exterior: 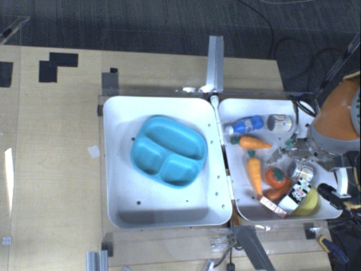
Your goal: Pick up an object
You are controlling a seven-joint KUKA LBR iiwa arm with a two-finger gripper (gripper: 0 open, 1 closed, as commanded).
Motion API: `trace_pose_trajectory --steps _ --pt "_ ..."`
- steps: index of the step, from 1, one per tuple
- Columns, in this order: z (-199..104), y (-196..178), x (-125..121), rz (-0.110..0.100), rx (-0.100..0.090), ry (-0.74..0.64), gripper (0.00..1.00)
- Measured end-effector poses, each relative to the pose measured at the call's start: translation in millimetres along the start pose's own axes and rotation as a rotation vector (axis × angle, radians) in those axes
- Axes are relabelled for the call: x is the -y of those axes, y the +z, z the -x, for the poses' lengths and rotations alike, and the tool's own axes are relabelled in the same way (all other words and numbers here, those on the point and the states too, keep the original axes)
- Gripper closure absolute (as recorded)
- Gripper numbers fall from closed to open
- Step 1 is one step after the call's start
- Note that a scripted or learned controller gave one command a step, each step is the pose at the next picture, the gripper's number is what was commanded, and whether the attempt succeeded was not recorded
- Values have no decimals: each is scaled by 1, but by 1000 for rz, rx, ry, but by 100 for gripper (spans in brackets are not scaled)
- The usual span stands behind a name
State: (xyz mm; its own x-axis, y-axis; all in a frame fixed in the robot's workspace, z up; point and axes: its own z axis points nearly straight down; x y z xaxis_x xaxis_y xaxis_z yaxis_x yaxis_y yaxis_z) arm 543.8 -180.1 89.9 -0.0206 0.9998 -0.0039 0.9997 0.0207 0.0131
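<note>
Camera view: arm (338,117) low over the right bin (242,208), hand (297,158) among toys, grip indiscernible.

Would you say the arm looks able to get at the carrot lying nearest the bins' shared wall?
Probably yes: the carrot lies uncovered, with bare bin floor on its left, though a red item sits close on its right.

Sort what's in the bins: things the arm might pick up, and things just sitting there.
Pick candidates, all in the right bin:
- blue bottle
- two carrots
- tomato
- banana
- small can

Just lying about:
- blue divided plate in the left bin, away from the tool
</note>
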Motion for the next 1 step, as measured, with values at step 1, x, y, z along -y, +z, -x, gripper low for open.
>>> trace_pose_trajectory --steps 1 --pt "-2 -12 -3 6 -1 -2 100"
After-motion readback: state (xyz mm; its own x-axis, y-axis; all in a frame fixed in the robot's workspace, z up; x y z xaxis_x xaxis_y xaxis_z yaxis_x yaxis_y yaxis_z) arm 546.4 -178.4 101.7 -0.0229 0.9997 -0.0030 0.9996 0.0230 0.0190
